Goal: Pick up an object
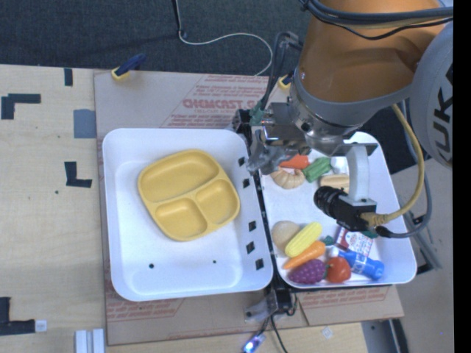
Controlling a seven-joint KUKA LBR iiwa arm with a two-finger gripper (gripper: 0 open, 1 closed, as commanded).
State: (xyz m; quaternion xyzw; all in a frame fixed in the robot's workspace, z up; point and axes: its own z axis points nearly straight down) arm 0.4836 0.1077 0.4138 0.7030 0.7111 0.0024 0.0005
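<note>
Tool (266, 151) low at the right bin's (397, 267) ten o'clock corner, just beside a croissant (287, 178); cannot tell its grip or hold.

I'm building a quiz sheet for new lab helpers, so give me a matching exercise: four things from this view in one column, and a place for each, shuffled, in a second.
Things:
1. yellow divided plate
2. purple toy grapes
3. toy corn cob
4. yellow-and-blue clamp

Places:
A. near the front edge of the right bin, beside a red toy
B. on the board's far left corner, outside both bins
C. alone in the left bin
D. in the right bin, just above the toy carrot

Pairs: 1-C, 2-A, 3-D, 4-B
</note>
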